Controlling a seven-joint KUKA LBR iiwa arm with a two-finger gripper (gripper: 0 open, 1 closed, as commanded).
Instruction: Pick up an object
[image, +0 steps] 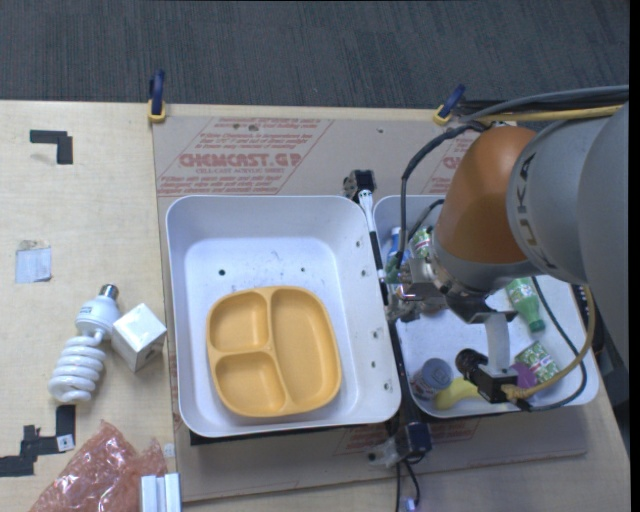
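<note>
My gripper (408, 297) sits at the right bin's (562, 312) left wall, whether open I cannot tell; the yellow object (452, 393) probably lies nearest, frontward.

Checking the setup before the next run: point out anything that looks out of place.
A spiral light bulb and a white cube lie on the bench left of the left bin, outside both bins, with a red mesh bag nearer the front edge. The yellow divided plate sits slightly askew.

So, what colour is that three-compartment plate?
The plate is plain yellow-orange, no pattern; the camera view shows it clearly.
</note>
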